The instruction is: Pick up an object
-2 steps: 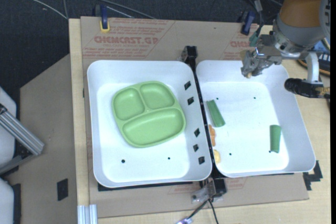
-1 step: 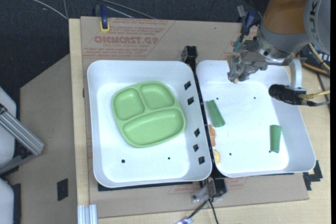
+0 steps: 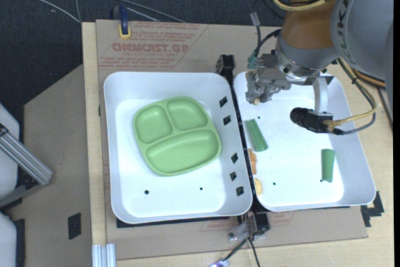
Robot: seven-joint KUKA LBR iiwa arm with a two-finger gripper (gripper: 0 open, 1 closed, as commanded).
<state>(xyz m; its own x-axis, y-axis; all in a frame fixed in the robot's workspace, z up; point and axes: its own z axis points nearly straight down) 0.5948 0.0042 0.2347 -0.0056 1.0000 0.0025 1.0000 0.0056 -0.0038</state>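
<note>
Just below the gripper [image 3: 258, 94] a green stick [image 3: 255, 135] is seen: probably light and stiff, best pinched mid-length. Gripper opening can't be told.

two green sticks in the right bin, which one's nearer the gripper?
The left green stick, lying just below the gripper in the view. The right green stick lies clearly farther off, out to the side.

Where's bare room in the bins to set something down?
Left bin: strip between the green plate and the near rim. Right bin: middle, between the divider-side green block and the outer green block. Crowded: along the divider, under the gripper, orange bits.
</note>
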